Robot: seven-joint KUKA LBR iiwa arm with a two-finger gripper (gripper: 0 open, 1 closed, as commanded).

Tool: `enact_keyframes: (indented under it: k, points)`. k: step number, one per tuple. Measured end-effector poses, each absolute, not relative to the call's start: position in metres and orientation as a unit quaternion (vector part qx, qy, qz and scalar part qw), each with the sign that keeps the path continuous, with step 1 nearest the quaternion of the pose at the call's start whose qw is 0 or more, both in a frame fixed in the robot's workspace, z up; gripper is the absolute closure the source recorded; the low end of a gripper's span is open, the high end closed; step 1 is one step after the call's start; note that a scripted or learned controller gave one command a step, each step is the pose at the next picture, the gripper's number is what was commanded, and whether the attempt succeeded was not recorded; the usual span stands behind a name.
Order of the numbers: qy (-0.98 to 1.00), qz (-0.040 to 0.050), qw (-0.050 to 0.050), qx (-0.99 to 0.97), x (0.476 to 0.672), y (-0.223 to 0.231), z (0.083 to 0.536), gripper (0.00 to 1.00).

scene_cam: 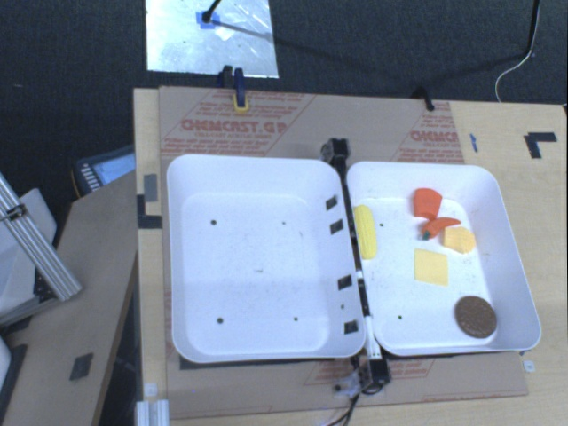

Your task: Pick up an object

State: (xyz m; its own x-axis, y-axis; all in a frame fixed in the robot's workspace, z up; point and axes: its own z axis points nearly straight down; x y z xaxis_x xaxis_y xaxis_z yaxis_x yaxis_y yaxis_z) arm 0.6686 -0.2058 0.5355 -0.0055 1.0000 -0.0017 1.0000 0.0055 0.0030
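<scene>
two white bins, left bin [191,238] and right bin [506,238], mid-frame. in the right one: yellow corn [365,231], orange piece [427,202], yellow square [432,267], brown disc [476,316] lower right.

Red print reading "CHEMCAST G P" stands on the brown sheet [293,122] under the bins, once behind the left bin and again, slanted and partly cut off, behind the right bin.

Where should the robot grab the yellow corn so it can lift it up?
Probably across the middle of the corn, coming straight down from above. It lies flat and long beside the right bin's left wall, so the fingers should close over its narrow width; the wall side looks tight.
</scene>
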Motion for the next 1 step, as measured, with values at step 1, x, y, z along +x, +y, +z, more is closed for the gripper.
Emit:
enact_keyframes:
  k: [1]
  points:
    - [0.709, 0.0005, 0.002, 0.705, 0.6686, -0.2058, 0.5355, 1.00]
